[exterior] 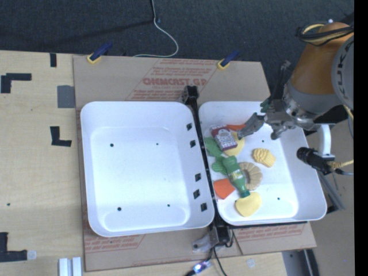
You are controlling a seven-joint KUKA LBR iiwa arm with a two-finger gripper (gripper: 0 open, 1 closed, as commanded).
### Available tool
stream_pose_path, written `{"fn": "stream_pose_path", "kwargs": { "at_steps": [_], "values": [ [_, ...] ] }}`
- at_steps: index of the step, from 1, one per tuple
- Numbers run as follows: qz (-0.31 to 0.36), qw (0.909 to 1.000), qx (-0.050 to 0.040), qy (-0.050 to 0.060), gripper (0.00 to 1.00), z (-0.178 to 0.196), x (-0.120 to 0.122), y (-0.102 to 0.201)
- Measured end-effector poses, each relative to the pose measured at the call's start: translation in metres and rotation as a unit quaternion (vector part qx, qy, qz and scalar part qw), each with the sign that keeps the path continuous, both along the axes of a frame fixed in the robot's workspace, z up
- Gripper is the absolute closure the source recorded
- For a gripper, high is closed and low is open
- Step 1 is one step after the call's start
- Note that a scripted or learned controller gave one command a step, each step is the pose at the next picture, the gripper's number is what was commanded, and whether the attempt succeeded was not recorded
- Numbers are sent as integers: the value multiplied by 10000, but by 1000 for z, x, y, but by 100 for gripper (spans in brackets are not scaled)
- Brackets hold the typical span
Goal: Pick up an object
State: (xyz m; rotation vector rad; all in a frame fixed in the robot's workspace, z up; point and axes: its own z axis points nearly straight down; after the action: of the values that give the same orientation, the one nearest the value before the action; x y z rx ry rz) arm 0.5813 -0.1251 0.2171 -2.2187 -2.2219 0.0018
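We see the gripper (263,129) hovering over the right bin (299,206), fingers spread open with nothing between them, the heaped toys (236,171) overlapping, hard to tell apart.

A heap of small toy foods lies in the right bin's left half: a maroon packet (223,137) on a yellow piece (232,148), green pieces (224,164) beneath, an orange wedge (223,188), a tan ridged shell (252,174), a yellow pear shape (248,204). A yellow ridged piece (263,156) lies apart, to the right.
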Motion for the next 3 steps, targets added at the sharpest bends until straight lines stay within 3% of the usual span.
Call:
{"fn": "stream_pose_path", "kwargs": {
  "at_steps": [1, 2, 3],
  "values": [
    [23, 9999, -14, -104, 0, 204, 26, 36],
    [9, 10000, -9, -9, 100, 203, 25, 34],
    [11, 10000, 10, 78, 100, 52, 8, 76]
  ]
}}
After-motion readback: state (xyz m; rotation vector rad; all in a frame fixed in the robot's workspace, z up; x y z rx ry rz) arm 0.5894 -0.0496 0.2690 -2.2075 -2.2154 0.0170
